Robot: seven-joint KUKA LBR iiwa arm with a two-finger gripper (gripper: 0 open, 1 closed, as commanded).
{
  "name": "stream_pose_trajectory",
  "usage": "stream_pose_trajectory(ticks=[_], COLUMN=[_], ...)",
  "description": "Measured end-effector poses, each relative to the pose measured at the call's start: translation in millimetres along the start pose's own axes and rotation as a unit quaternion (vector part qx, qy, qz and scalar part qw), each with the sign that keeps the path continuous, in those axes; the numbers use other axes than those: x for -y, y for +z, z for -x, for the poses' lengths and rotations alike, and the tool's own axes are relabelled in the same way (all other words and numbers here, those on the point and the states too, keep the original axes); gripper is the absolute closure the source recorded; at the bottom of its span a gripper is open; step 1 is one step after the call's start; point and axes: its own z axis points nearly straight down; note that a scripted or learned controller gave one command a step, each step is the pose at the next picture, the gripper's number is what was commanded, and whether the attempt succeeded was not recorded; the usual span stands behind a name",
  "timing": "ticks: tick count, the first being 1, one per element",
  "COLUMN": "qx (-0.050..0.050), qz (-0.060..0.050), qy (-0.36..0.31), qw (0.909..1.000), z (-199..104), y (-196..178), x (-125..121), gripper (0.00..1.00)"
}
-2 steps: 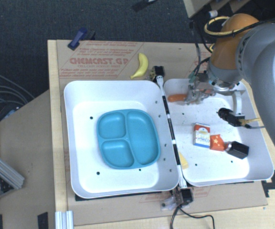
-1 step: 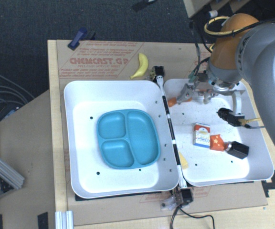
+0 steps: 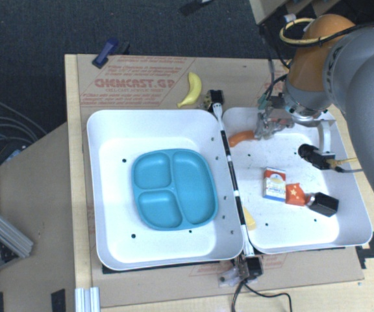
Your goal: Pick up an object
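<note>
Right bin, far left corner: my gripper (image 3: pixel 265 127) is low over the white floor, close to the bin's far wall and near the divide between the two bins. Just beside it, toward the divide, lies an orange piece (image 3: pixel 241 138), the nearest thing to pick. It sits close to the corner, with little open room between it and the walls. From this angle I cannot tell whether my gripper is open or closed, and nothing can be seen held in it.

My arm (image 3: pixel 362 64) comes in from the right, with the orange band (image 3: pixel 320 44) above the wrist and the wrist bent down toward the corner.

The middle of the right bin (image 3: pixel 304 236) is more open. A small box (image 3: pixel 274 184) lies flat there, and a red packet (image 3: pixel 295 194) touches its right side. A black thing (image 3: pixel 324 204) lies just beside the packet, toward the right wall. A small yellowish scrap (image 3: pixel 249 221) rests against the divide near the front. The floor between this group and my gripper is bare.

In the left bin (image 3: pixel 109 174), a blue divided plate (image 3: pixel 174 188) lies at the centre, with bare white floor all round it. On the bench (image 3: pixel 135 83) behind the bins, a banana (image 3: pixel 190 90) lies near the left bin's far right corner.
</note>
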Motion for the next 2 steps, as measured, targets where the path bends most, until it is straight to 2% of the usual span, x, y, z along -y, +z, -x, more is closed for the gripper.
stream_pose_trajectory(ticks=[1, 2], qx=[0.000, 0.000], qz=[0.000, 0.010], qy=[0.000, 0.000], qw=[1.0000, 0.9999], z=[0.0, -5.5], y=[0.2, 15.3], x=[0.1, -4.8], gripper=[0.00, 0.00])
